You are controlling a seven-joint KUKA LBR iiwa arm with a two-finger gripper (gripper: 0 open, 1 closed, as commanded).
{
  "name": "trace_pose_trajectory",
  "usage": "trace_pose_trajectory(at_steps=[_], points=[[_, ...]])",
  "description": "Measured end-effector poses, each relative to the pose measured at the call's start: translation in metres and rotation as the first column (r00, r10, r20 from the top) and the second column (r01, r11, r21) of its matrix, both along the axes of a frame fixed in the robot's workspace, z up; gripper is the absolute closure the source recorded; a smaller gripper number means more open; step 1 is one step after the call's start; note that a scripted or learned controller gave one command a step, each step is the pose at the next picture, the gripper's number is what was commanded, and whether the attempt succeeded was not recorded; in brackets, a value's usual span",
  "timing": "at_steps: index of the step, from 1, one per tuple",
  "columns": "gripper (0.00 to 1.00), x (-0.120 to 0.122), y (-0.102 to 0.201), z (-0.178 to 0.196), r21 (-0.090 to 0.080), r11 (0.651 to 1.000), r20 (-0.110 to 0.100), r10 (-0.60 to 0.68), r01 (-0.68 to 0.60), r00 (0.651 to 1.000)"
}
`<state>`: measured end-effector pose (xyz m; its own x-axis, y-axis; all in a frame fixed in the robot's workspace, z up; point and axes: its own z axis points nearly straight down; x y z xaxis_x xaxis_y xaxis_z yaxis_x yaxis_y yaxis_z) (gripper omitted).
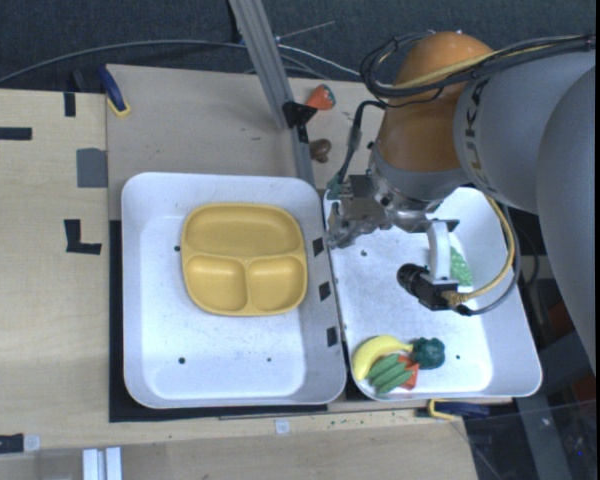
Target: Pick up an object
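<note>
Two shallow white bins are seen from above, side by side on a wooden counter (40, 298). The left bin (150, 368) holds a yellow divided plate (245, 258) with three compartments. In the right bin (480, 368), toy food is gathered at the near left corner: a yellow banana (377, 349) touching a small cluster of green vegetables (408, 363), one dark green and rounded, with a touch of red. A green and white item (458, 266) lies further back, partly hidden behind the arm's cabling.

The grey arm with its orange band reaches in from the right. The gripper (342, 223) is placed low over the far left corner of the right bin, close to the wall between the bins. Whether the fingers are apart or together cannot be told; nothing is seen held between them.

The step in hand is judged to be the approach, with no object yet taken. The toy food lies well apart from the gripper, so a move toward the near corner would be called for before any grasp.

Dark lettering is seen on the arm's grey casing, but it cannot be read.
</note>
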<state>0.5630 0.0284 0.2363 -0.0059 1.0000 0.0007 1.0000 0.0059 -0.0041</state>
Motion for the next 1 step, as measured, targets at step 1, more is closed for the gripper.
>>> trace_pose_trajectory(at_steps=[1], points=[[1.0, -0.0329, 0.0423, -0.015, 0.0, 1.0, -0.002, 0.0, 0.0, 1.0]])
